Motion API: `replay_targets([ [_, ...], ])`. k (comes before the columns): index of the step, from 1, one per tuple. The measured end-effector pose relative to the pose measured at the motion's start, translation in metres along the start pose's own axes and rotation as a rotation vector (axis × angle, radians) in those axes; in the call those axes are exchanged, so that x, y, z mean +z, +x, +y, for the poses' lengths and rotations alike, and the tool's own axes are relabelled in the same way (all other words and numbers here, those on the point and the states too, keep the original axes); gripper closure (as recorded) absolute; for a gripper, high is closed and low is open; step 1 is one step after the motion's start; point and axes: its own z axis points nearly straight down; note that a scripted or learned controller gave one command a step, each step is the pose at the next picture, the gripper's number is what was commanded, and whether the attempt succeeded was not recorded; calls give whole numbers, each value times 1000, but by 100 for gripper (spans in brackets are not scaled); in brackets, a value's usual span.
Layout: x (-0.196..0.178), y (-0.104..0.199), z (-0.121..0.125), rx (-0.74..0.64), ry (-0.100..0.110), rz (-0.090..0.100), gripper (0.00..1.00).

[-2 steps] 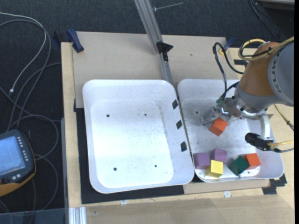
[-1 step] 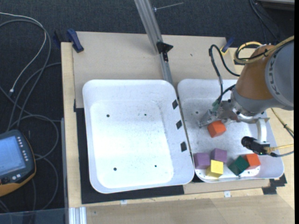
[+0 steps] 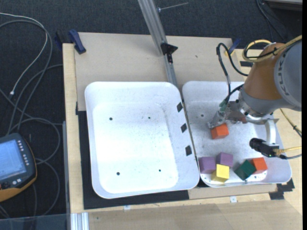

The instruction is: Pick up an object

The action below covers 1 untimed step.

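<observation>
- Camera view: the grey arm (image 3: 283, 75) with its orange band reaches in from the right, over the right bin (image 3: 192, 99).
- The gripper (image 3: 218, 123) points down near the middle of the right bin, just above an orange block (image 3: 219, 132).
- The orange block sits tilted at the gripper's tip; it seems to touch it, but I cannot tell whether the block is pinched or merely lying under it, nor how the tool stands.
- Along the near edge of the right bin lie five more blocks in a loose row: a purple block (image 3: 207, 164) nearest the left bin, a yellow block (image 3: 222, 172) beside it, a second purple block (image 3: 225, 158) just behind the yellow one, then a green block (image 3: 246, 168) and a small orange block (image 3: 259, 164) touching it towards the right corner.
- The left bin (image 3: 96, 99) is white, with a few dark specks on its floor.
- Both bins rest side by side on a wooden bench (image 3: 120, 56).
- A handheld screen (image 3: 13, 162) lies on the floor to the left of the bench.
</observation>
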Motion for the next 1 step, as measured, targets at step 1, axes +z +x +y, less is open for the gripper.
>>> replay_targets([
  [1,-95,77,54,-8,-12,-1,100],
])
